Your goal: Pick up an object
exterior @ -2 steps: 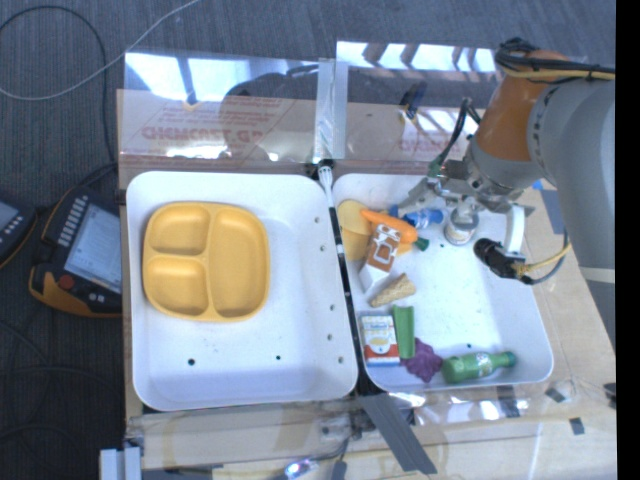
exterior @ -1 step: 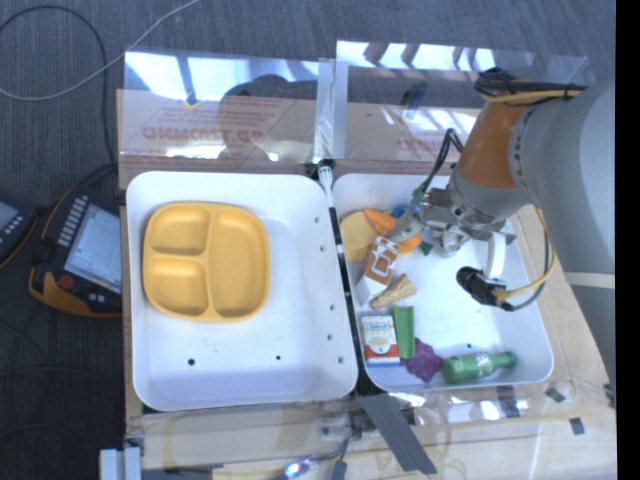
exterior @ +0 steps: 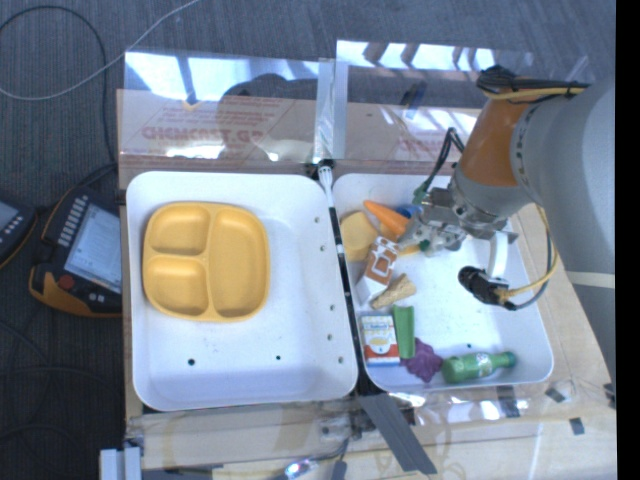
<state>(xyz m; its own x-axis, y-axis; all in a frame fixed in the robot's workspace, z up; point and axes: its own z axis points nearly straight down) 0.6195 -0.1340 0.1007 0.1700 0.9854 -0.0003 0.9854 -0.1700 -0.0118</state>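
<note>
Now reaching: claw (exterior: 432, 230) is hovering at right bin's (exterior: 530, 363) upper part beside the carrot (exterior: 385, 217).
Claw state I cannot tell; next move is calling for a centred descent.

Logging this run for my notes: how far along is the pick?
Done: the gripper is low in the right bin, beside the orange carrot-like piece. In hand: nothing visibly held. Left: the grasp and lift. The green bottle, purple item and small cartons lie on the bin floor; the yellow tray sits in the left bin.
</note>
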